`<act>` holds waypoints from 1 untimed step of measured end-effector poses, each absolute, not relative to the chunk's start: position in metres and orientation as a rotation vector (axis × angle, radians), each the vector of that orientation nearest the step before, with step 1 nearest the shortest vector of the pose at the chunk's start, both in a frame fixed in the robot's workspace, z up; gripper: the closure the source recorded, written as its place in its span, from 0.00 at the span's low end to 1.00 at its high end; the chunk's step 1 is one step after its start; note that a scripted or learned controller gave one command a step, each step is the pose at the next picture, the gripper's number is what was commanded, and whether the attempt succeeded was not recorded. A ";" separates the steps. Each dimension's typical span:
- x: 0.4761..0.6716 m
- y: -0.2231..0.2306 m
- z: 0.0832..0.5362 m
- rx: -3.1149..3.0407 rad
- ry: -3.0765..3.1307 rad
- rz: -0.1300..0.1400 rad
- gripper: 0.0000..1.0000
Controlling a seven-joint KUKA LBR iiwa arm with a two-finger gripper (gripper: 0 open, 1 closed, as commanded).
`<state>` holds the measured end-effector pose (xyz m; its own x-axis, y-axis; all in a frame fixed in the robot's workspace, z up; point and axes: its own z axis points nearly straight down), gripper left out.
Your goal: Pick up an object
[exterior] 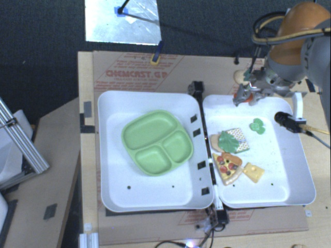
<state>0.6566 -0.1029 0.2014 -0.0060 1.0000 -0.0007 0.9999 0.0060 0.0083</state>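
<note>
Green divided plate [157,142], left bin [111,138]

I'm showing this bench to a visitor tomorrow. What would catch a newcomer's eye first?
Likely the green divided plate, lying alone in the left bin. Next, the toy food in the right bin: a pizza slice, a cheese wedge and a small green piece. The grey arm, with its orange band, hangs over that bin's far edge.
</note>
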 end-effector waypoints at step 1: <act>0.658 -0.103 0.226 2.213 2.225 0.005 1.00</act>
<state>0.6578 -0.1027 0.2265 -0.0054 1.0000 0.0000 1.0000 0.0054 0.0046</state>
